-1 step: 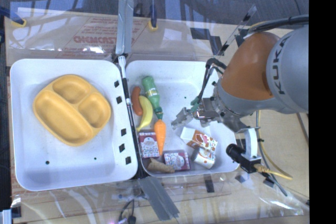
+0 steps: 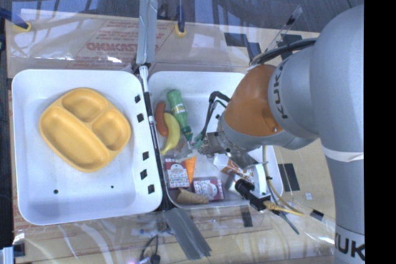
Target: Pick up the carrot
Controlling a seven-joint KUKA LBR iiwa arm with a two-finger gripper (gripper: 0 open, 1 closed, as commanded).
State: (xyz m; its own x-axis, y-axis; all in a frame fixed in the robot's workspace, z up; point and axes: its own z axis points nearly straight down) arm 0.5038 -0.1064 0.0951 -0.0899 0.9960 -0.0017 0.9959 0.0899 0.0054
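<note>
So the carrot (image 2: 190, 165) is sitting in the right bin (image 2: 185, 80), low down toward the near wall, a small orange wedge. It's squeezed in with everything else: the banana (image 2: 171, 132) just above it, a red packet (image 2: 177, 175) touching its left side, another packet (image 2: 208, 188) below right, and a brown thing (image 2: 192, 196) along the bottom edge that I can't really identify. The green bottle (image 2: 180, 113) and a reddish sausage-looking piece (image 2: 161, 117) lie further up. Everything is piled on the left half of that bin, probably because stuff just gets dumped in there loose.

The arm (image 2: 291, 102) comes in from the right and hangs over the right half of the bin, wrist bent down, which makes sense if it's lining up on that pile. The gripper (image 2: 204, 142) looks to be just right of the carrot, near the banana's tip, but the wrist hides most of it and I honestly can't tell if it's open, closed or holding anything. Nothing orange is visibly lifted, so I'd guess the pick hasn't happened yet.

The left bin (image 2: 25, 133) has the yellow divided tray (image 2: 85, 128) lying flat in the middle, well away from the action. Both bins sit side by side on the bench (image 2: 93, 40).

Tricky bit, I reckon: the carrot is small and hemmed in, so grabbing a packet or the banana instead seems pretty likely.
</note>
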